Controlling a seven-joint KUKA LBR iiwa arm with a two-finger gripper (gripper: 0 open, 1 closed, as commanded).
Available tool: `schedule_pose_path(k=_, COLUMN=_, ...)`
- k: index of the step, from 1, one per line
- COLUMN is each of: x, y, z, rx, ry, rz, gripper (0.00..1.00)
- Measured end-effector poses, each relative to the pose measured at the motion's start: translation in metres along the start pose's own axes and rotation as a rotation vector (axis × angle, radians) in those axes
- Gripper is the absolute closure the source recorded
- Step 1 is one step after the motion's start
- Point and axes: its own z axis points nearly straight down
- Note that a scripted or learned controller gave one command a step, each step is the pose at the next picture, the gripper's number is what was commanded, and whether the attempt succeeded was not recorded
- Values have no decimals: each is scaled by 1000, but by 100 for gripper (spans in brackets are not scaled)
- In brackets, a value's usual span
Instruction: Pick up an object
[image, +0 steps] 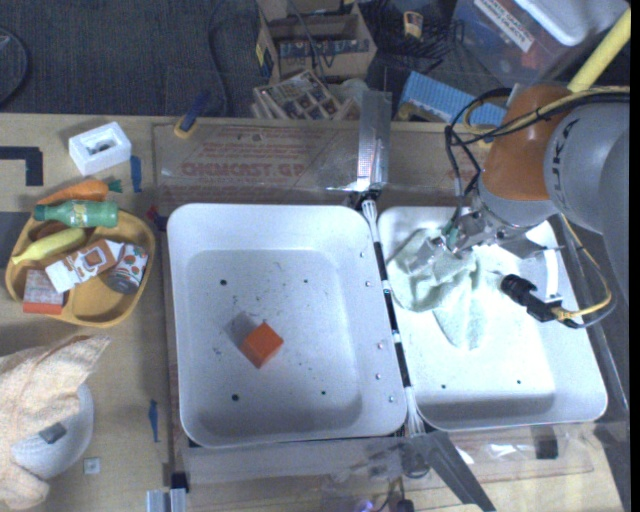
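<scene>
In the camera view, the gripper (462, 236) is seen lowered into the right bin (520, 385), touching a crumpled pale cloth (445, 290). Whether it is wide, narrow or holding the cloth cannot be told. An orange block (263, 344) lies untouched in the left bin (200, 240). Nothing appears lifted, so the pick is judged not yet done.

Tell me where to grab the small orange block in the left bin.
Come straight down on the small orange block and close the jaws across two opposite flat sides. It sits alone on the left white bin's floor, turned diagonally, so rotate the wrist to match.
</scene>
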Motion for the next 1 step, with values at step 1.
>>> schedule_pose_path(k=1, x=2, y=6, z=13, rx=5, ry=2, rz=-82, gripper=0)
